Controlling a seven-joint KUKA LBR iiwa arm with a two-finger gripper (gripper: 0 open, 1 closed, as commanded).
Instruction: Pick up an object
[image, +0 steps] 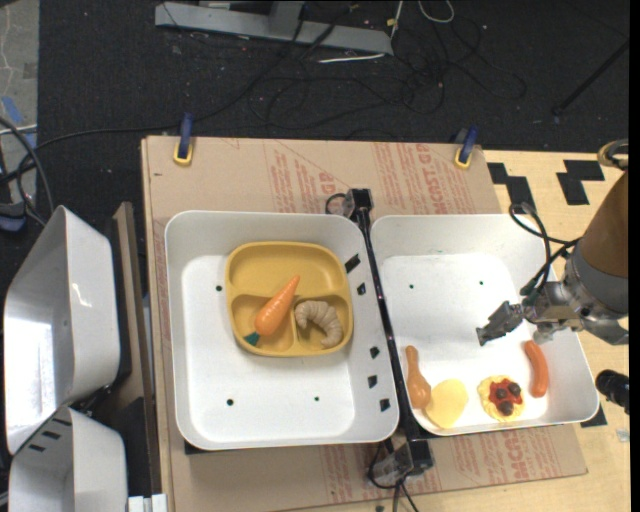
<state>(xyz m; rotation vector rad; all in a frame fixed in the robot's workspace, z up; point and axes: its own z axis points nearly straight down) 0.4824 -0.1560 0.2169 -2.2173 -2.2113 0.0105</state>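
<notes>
Camera view: hand (497, 327) hangs low over right bin (440, 240), nothing between its fingers; how wide they stand, cannot tell. Nearest pick: sausage (538, 367) just beside it near the bin's right wall. Probably light, smooth plastic, may roll; grip across the middle. Wall crowds one side. Tart (502, 396) near. Desk (300, 165) is brown board; cables on dark floor.

Gripper (497, 327) hung over right bin (440, 240), near its right edge, above a sausage (538, 367). Pizza slice (502, 396), yellow disc (448, 399) and drumstick (416, 377) lay along the near edge. Left bin (200, 400) carried a yellow tray (245, 262) with carrot (276, 306) and shrimp (320, 320).
</notes>
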